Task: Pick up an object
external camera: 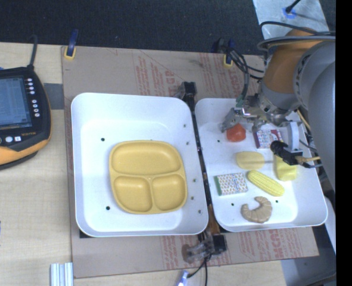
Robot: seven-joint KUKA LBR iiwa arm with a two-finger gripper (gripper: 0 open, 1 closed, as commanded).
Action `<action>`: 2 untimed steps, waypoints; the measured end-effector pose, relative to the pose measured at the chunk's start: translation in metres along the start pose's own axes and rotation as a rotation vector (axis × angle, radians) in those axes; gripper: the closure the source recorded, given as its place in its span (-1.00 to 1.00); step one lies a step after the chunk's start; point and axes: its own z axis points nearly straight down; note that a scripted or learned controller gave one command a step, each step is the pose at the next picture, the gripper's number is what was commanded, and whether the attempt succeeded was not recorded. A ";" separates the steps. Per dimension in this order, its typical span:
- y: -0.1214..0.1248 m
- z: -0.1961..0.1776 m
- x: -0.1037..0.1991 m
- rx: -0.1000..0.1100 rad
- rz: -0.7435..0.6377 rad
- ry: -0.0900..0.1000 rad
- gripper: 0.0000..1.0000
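Nearest the camera, by the front edge of the right bin [271,224], lies a tan croissant [257,210]. Just behind it are a flat patterned square [231,183], near the bin's left edge, and a corn cob [265,183] lying at a slant beside it. A yellow block [286,170] sits toward the bin's right edge, and a pale yellow oval [250,159] rests near the bin's middle.

Farther back, toward the bin's rear left corner, is a small red ball [236,134], with a red and white packet [263,138] just to its right.

The gripper [240,119] hangs directly over the red ball's far side, very close to it. Whether the gripper is open or closed cannot be told, and nothing is seen held in it. The grey arm [310,88], with its orange band, reaches in from the right over the bin's rear right corner and bends down to the gripper.

The left bin [86,159] holds a yellow plate [147,176] with three sections, set near the bin's middle. Both bins rest on a brown cardboard sheet [134,70]. At the bench's [21,219] left edge lies a handheld control screen [12,115] with an orange underside.
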 end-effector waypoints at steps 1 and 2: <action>0.000 -0.011 0.000 0.001 -0.004 -0.001 1.00; 0.000 -0.011 0.000 0.002 -0.005 0.000 -1.00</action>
